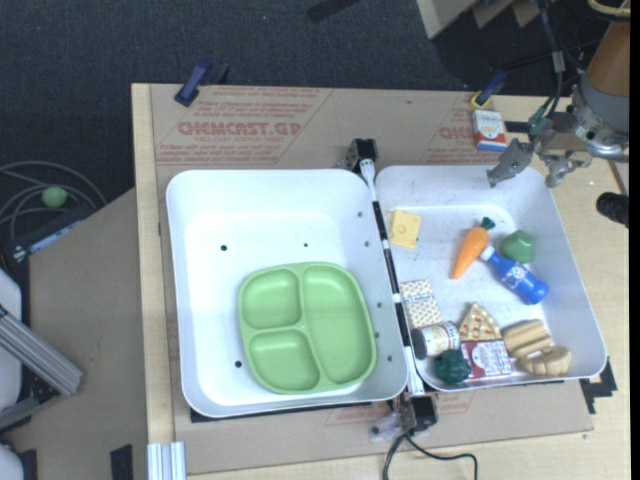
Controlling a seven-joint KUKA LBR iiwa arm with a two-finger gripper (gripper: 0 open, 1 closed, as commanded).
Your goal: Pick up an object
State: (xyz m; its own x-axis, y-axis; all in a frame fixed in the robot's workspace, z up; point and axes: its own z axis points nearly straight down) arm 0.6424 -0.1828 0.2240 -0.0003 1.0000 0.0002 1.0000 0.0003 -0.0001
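The right bin (440,190) holds a yellow cheese slice (405,228), a toy carrot (469,252), a green pepper (518,245), a blue bottle (517,276), a patterned cracker (419,302), a small can (436,339), a pizza slice (480,321), bread rolls (531,340), a red packet (489,359) and a dark green piece (452,367). My gripper (531,167) hangs over the bin's far right corner, above and beyond the carrot and pepper. It is open and nothing sits between its fingers (506,166).
In the left bin (185,268) lies a green divided plate (305,325). A small printed box (488,128) rests on the bench just behind the right bin, close to the gripper. Blue clamps (193,83) mark the board's far edge.
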